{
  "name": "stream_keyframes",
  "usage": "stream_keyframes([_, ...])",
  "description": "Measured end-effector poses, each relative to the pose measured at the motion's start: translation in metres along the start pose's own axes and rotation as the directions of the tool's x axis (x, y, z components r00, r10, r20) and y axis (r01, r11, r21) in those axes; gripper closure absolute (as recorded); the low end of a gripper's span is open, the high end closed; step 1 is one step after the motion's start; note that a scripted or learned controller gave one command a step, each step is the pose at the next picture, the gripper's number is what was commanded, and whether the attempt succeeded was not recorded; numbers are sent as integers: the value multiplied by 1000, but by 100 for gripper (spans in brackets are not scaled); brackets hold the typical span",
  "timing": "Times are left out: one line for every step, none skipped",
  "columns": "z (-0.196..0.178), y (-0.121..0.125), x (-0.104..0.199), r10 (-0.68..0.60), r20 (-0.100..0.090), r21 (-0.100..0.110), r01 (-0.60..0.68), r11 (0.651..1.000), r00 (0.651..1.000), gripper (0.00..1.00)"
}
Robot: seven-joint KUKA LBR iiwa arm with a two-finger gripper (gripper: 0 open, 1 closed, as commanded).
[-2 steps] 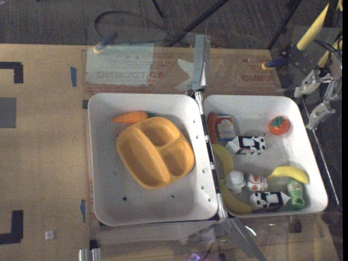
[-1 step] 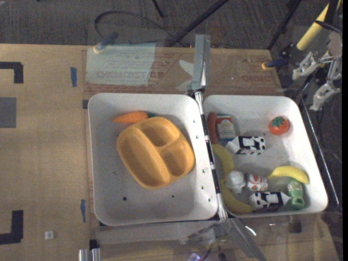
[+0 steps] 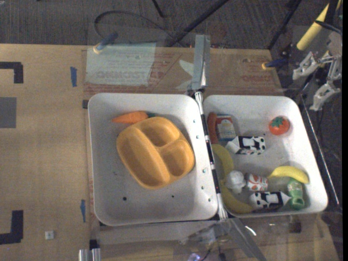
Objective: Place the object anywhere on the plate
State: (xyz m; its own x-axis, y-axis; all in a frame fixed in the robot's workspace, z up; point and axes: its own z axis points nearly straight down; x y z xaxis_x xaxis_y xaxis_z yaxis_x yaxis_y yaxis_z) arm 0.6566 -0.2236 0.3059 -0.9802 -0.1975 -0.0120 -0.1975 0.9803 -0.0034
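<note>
Camera view: yellow three-compartment plate [image 3: 155, 152] sits at a slant in the middle of the left bin [image 3: 103, 189], left of centre in the frame. Orange carrot [image 3: 130, 117] lies on the bin floor just off the plate's upper-left rim, close or touching, not on it.

Right bin [image 3: 255, 110] holds the clutter:
- tomato [image 3: 278, 125] alone, upper right corner
- cow-print carton [image 3: 247, 144] mid-bin
- second carton [image 3: 269, 199] along the lower edge
- banana [image 3: 289, 173] at lower right
- another banana [image 3: 223, 159] along the left wall
- green bottle [image 3: 295, 194] beside the lower carton
- red-and-white packet [image 3: 225, 128] at upper left

Both bins rest side by side on the tan surface [image 3: 43, 162].

End effector [image 3: 318, 76] looks parked at the far upper right of the frame, outside both bins and well apart from every object. Pale parts are too small and dim there, so apart or together: cannot tell. Nothing is seen held in it.

Judgement: the pick has not begun. The task names no particular item. The tomato looks the likeliest candidate, being isolated and nearest the arm; the carrot is nearest the plate. The plate's central spot in the left bin leaves clearance all round for a drop.
</note>
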Motion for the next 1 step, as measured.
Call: stream_keyframes([-75, -1, -2, 208, 0, 1, -208, 978, 978, 0])
